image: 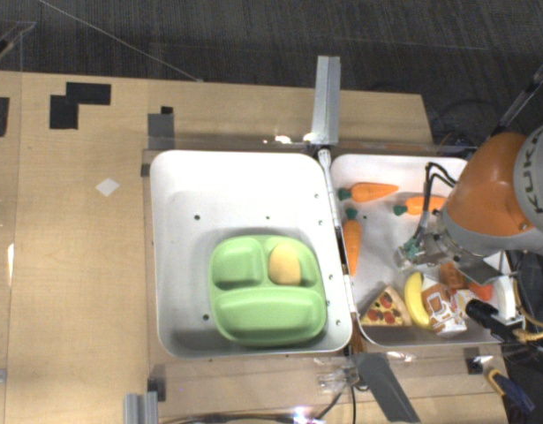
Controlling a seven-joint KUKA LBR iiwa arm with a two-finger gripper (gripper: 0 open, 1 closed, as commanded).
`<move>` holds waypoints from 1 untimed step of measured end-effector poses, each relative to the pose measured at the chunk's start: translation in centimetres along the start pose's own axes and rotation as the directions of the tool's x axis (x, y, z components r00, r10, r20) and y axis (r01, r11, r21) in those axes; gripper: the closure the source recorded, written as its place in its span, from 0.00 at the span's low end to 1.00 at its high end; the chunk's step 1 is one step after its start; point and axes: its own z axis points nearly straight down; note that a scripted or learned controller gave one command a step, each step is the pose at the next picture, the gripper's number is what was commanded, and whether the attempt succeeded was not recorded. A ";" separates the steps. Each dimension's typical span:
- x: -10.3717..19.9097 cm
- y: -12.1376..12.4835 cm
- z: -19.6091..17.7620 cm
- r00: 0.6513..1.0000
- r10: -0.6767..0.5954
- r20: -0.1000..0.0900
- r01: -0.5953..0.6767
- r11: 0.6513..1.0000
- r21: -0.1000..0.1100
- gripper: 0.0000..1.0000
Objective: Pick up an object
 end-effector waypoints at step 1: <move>0.0 0.0 0.0 1.000 0.001 0.000 -0.001 1.000 0.000 0.00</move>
